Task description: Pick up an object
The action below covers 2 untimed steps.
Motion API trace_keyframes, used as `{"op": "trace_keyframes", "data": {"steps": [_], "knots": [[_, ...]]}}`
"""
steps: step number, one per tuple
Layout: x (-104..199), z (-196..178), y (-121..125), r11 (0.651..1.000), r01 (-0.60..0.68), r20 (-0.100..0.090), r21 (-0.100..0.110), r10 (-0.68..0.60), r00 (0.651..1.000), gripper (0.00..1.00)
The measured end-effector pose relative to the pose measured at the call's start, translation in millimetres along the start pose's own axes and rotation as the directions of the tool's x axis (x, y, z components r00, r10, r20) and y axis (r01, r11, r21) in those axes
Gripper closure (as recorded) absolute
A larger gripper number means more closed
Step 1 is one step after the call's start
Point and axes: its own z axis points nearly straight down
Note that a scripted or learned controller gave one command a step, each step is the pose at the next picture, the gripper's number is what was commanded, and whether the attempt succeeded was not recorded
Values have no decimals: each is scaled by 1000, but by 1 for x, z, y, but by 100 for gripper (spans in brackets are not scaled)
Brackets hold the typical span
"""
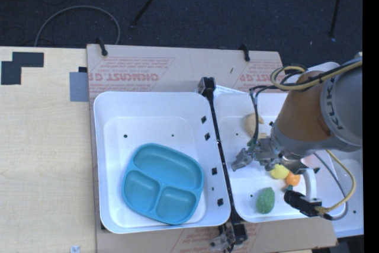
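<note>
My gripper (pixel 244 159) hangs low over the left middle of the right bin (pixel 240 210), close to the divider between the bins. A beige piece (pixel 253 123) lies just behind it. To its right, partly under the arm's wrist, sit a yellow object (pixel 278 172) and a small orange one (pixel 292 179). A green lumpy object (pixel 265 200) rests near the bin's front edge, apart from the gripper. I see nothing held in the gripper.
The left bin (pixel 112 115) holds a blue divided tray (pixel 163 182) toward its front. A black divider rail (pixel 216 145) runs between the bins. Cables and a black fitting (pixel 302 201) hang from the arm over the right bin's front right corner.
</note>
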Motion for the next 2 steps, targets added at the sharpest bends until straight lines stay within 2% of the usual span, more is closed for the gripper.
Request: {"op": "trace_keyframes", "data": {"steps": [1,2], "knots": [[-2,-12,1,1000,-7,0,-3,7,1000,100],[-9,-71,7,1000,1,3,-12,-1,1000,100]]}}
